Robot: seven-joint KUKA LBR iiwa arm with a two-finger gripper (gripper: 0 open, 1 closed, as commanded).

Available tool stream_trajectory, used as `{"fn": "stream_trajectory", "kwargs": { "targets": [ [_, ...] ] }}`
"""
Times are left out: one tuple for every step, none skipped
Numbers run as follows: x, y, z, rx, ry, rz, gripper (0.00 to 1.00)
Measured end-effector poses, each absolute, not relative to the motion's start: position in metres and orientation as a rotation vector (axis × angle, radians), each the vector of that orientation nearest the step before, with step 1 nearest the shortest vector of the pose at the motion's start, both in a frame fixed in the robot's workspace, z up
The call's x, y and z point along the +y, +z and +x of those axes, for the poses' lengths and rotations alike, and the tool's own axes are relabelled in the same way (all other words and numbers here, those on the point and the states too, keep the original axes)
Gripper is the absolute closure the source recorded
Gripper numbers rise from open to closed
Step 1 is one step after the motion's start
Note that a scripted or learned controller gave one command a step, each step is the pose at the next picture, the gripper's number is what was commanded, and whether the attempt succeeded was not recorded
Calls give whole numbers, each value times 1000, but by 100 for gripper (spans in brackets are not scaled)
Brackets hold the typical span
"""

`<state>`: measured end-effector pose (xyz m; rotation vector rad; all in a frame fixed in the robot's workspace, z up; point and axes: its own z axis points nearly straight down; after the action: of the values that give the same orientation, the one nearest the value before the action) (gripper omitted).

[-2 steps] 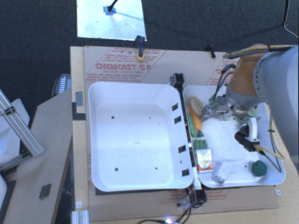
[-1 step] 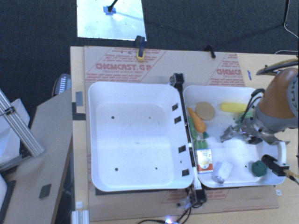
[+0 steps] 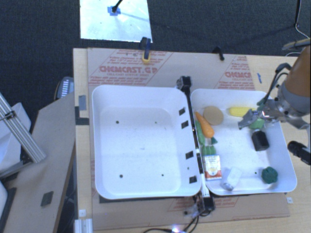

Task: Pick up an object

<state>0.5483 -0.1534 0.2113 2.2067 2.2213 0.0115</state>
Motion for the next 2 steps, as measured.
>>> {"fn": "stream_trajectory", "kwargs": {
  "targets": [
    [-154,215,548,2226,6,2208,100],
    [-153,511,532,2215,17,2202,100]
  ]
}}
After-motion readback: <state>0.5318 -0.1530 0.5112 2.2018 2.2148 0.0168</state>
